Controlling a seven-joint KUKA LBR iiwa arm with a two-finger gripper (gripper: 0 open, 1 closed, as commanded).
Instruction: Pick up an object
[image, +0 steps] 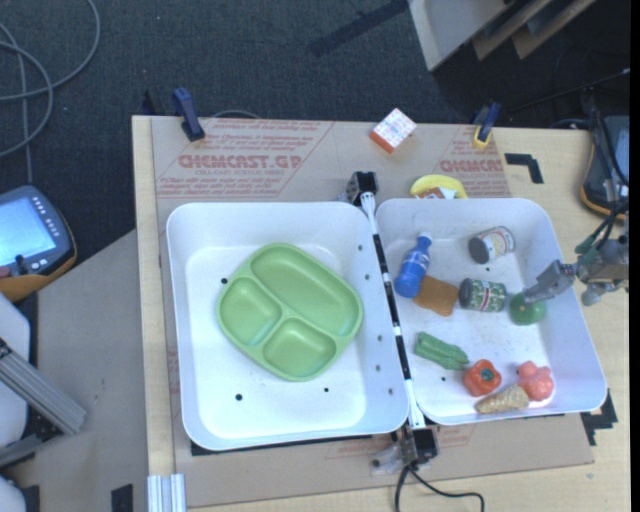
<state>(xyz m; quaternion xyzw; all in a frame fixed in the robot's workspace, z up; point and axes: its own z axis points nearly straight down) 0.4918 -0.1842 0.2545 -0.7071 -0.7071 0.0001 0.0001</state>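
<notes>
Hovering beside the round green toy (526, 311) in your right white bin (575, 340), your grey gripper (545, 283); grip unclear.

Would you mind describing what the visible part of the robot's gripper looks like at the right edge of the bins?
The gripper is dull grey metal, with a slim finger slanting in over the right bin. Behind it sits a blockier grey body with thin dark cables looping above. No markings are legible.
</notes>
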